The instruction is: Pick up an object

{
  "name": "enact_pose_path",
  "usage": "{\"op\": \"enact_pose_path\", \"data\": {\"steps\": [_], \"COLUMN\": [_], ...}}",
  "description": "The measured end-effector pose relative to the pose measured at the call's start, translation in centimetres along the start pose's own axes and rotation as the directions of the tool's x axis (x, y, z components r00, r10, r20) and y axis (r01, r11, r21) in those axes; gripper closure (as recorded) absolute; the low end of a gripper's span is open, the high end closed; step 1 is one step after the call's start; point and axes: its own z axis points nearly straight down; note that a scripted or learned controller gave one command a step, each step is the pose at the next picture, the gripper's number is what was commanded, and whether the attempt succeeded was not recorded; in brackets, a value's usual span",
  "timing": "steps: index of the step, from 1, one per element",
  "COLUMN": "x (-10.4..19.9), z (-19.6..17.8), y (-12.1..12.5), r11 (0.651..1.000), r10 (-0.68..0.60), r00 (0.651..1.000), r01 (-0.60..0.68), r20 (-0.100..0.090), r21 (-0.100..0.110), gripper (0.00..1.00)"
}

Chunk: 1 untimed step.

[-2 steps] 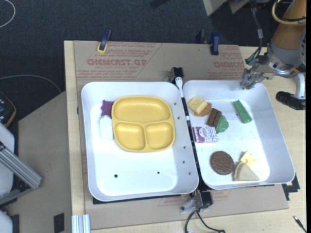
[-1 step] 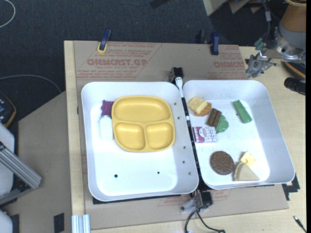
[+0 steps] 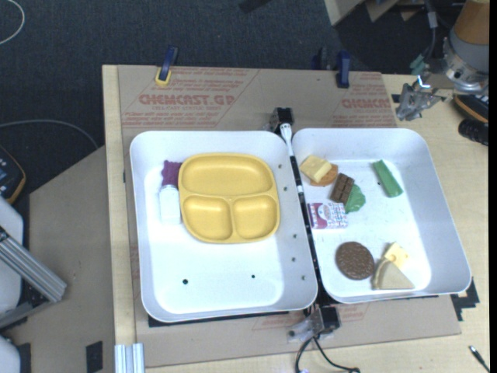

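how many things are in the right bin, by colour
green: 2, a stick and a lump
brown: 2, a bar and a round cookie
tan or yellow: 2, a bread piece and wedges
pink and white: 1, a packet
total: 7

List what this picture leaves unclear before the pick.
- Robot hand, camera view: small, blurred; finger state unreadable.
- Purple object and white bottle, left bin: partly covered by the yellow three-compartment tray.
- Small pink-and-white packet: print too small.
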Motion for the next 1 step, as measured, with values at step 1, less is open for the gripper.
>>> {"op": "enact_pose_path", "data": {"steps": [1], "x": [5.29], "z": [0.09], "y": [-2.54], "r11": [1.000], "r10": [-0.003], "r00": [1.000], "r01": [0.003], "r20": [-0.004], "r21": [0.008], "gripper": [1.00]}}
